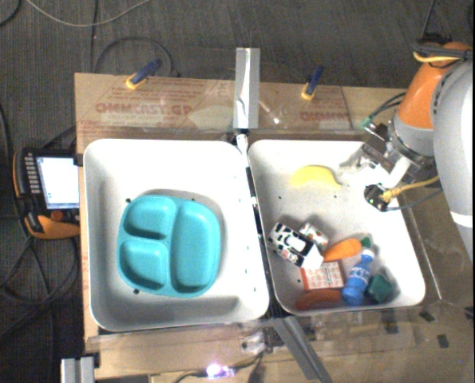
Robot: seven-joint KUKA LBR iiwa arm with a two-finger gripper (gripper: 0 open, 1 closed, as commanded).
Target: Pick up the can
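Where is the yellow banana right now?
In the camera view, the yellow banana lies in the right bin, near its far edge, just left of the claw and apart from the clutter at the near side.

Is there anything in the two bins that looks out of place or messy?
Nothing looks damaged or spilled. The right bin holds its items jumbled in a heap at the near side, while the yellow banana lies apart. The blue divided tray sits slightly askew.

one fixed overhead camera, slanted down on both white bins (257,214), moderately far
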